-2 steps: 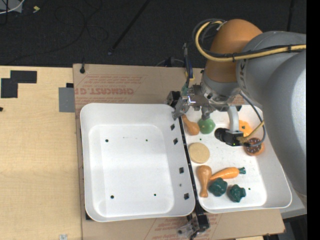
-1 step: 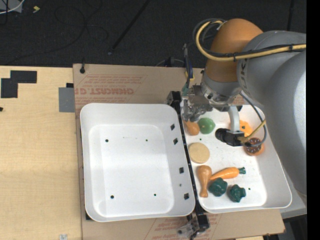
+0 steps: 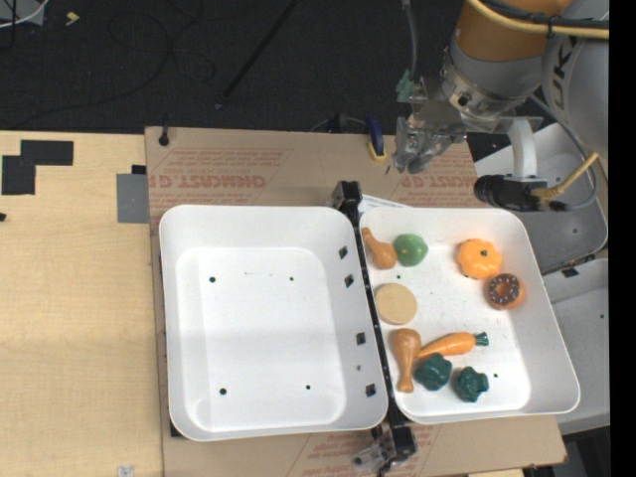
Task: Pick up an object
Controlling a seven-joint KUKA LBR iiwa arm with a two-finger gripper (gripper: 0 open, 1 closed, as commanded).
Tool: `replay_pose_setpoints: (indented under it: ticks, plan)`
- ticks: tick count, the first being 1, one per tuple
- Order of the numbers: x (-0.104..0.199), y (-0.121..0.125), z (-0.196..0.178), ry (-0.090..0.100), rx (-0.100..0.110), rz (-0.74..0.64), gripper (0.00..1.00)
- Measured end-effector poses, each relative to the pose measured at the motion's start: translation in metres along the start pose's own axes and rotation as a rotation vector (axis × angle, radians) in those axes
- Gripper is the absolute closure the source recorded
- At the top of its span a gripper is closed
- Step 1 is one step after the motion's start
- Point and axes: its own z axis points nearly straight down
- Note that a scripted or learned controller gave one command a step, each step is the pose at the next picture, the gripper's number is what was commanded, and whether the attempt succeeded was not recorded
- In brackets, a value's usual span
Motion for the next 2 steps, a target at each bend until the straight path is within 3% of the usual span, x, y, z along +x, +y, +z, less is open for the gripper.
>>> replay_pose_setpoints:
  ticks: [1, 2]
  plan:
    - [0.038, 0.001, -0.130, 0.001, 0.005, -0.001, 1.00]
    - [0.014, 0.001, -0.170, -0.001, 0.016, 0.003, 1.00]
